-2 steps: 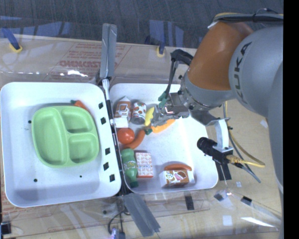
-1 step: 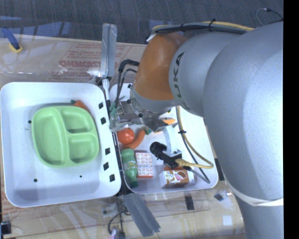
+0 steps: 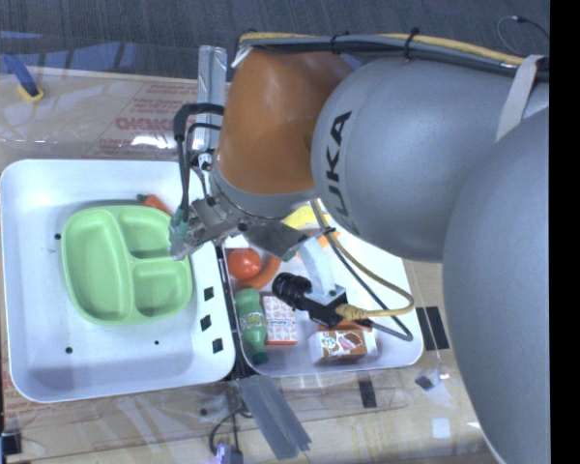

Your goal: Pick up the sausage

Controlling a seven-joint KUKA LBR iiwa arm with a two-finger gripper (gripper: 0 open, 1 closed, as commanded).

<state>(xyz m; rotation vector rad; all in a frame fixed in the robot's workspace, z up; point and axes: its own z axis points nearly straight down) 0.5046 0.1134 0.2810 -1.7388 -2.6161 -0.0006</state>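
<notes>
My gripper (image 3: 182, 238) hangs low over the right rim of the green divided plate (image 3: 116, 269) in the left bin (image 3: 39, 356). The big grey arm and its orange band hide most of the gripper. A small reddish-orange piece (image 3: 155, 202) peeks out at the plate's far edge, just left of the gripper; it may be the sausage, but too little shows to be sure. Another orange-red item (image 3: 263, 273) lies by a red tomato (image 3: 242, 260) in the right bin (image 3: 406, 351), just right of the gripper.
The right bin also holds a green bottle (image 3: 250, 323), a small printed carton (image 3: 280, 323), a red and white packet (image 3: 343, 344) and a yellow item (image 3: 300, 219). A black plug with a yellow cable (image 3: 304, 296) hangs over them. The arm covers the rest of that bin.
</notes>
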